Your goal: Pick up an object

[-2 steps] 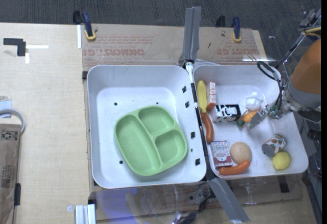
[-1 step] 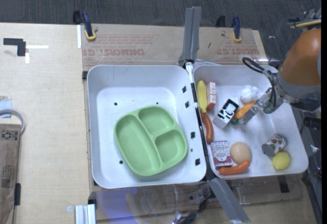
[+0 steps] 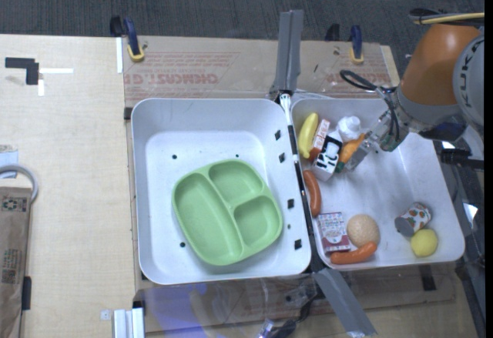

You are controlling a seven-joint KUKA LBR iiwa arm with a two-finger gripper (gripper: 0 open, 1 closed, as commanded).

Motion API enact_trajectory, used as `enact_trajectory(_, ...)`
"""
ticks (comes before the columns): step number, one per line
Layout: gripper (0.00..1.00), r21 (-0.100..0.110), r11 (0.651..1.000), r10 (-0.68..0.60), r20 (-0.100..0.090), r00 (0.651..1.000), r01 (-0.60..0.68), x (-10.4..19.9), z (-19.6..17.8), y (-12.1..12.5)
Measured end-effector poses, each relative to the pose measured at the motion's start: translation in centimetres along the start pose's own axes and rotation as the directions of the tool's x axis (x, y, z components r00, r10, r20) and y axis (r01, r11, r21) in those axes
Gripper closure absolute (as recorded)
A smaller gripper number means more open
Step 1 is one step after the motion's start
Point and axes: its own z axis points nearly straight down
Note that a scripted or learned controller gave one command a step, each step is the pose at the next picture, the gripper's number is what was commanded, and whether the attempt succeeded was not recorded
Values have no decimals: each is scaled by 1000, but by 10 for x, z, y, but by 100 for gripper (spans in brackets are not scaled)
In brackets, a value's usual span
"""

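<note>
End effector, grip state indiscernible, is hovering over the right bin's far-left clutter; small carton appears light, rigid, best grasped across its narrow sides.

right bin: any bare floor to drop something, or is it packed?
Right bin: bare floor mid-bin, bordered by the sausage, bread roll, lemon and right wall. Crowded at the top-left, around the banana and gripper. Left bin: free strip above the green plate.
</note>
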Motion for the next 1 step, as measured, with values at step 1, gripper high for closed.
enact_trajectory(1,100,1,1000,2,-2,1000,-2,0,-10,-1)
